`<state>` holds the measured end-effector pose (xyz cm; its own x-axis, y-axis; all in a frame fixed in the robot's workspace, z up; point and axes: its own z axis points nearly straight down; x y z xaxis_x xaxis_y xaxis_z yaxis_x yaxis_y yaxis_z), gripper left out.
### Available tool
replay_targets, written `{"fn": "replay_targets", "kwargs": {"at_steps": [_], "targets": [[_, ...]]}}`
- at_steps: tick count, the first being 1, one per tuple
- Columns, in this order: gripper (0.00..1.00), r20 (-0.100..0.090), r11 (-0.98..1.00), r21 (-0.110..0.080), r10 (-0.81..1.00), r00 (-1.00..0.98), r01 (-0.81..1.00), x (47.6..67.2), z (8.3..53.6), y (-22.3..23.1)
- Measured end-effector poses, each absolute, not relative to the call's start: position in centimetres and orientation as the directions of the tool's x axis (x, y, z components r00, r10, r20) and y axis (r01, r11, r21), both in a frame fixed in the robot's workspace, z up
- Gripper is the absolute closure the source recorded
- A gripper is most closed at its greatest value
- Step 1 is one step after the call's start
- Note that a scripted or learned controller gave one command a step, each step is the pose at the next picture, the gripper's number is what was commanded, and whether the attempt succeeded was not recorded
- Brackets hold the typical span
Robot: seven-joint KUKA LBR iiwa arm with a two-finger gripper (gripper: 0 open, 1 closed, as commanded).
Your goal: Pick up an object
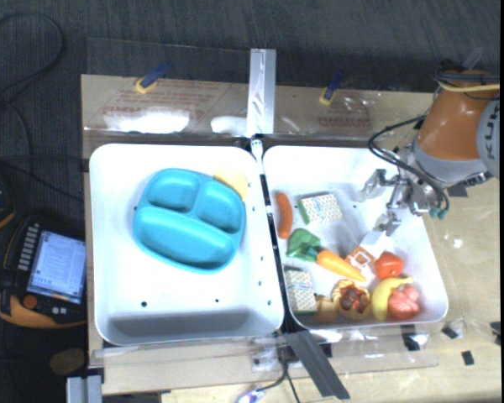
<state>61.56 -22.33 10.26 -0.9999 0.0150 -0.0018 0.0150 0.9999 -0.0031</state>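
We look down on two white bins side by side: the left bin holds a blue tray, and the right bin holds a crowd of toy food toward the lower middle of the frame. The gripper hangs at the upper right of the right bin, above a bare patch of floor; its fingers appear slightly parted with nothing between them. Just below it lie a tomato, a carrot and a banana, packed close together. We judge the risk to be a miss: a straight descent would meet bare plastic, and among such tightly clustered pieces the fingers could nudge neighbours or slip off the round tomato.
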Motion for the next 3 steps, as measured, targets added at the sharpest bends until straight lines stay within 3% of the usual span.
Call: {"fn": "replay_targets", "kwargs": {"at_steps": [1,2,3], "targets": [[0.00,-0.005,0.856,-0.003,0.518,-0.856,0.518,66.8,12.7,-22.3],[0.00,-0.011,0.777,0.001,0.630,-0.777,0.630,55.2,9.0,-22.5],[1.00,-0.019,0.779,0.001,0.628,-0.778,0.628,55.4,10.2,-22.4]]}}
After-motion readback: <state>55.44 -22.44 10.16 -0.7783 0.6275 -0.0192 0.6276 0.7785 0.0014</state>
